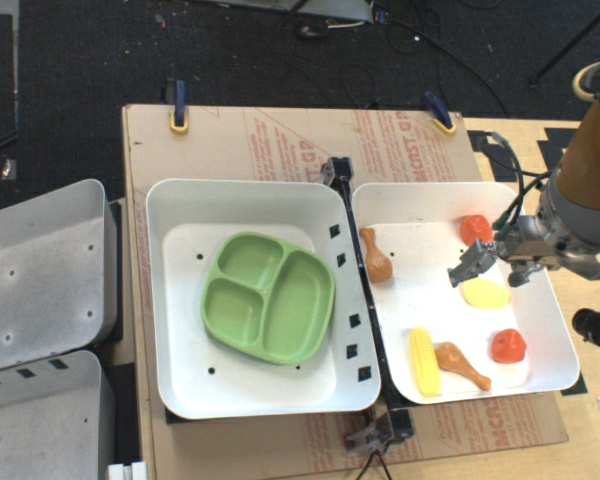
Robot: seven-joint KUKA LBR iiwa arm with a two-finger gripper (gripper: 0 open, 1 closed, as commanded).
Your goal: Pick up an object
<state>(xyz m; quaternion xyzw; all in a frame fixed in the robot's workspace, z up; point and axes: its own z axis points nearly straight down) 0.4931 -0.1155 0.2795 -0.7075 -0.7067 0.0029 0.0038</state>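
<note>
My gripper (475, 265) hangs over the right bin (410, 203), reaching in from the right on the grey arm with the orange band. Just below and to its right lies a flat yellow piece (486, 294). A red piece (474, 228) sits just above the gripper, near the bin's back right. Lower down are a red tomato-like piece (508, 345), a yellow corn cob (423, 361) and a brown drumstick (462, 362). Another brown drumstick (376, 256) lies by the bin's left wall. I see nothing held.
The left bin (175, 298) holds a green divided plate (268, 296). Black clips run along the wall between the bins. A white lid-like tray (40, 268) lies off the bench to the left. Cardboard lies under both bins.
</note>
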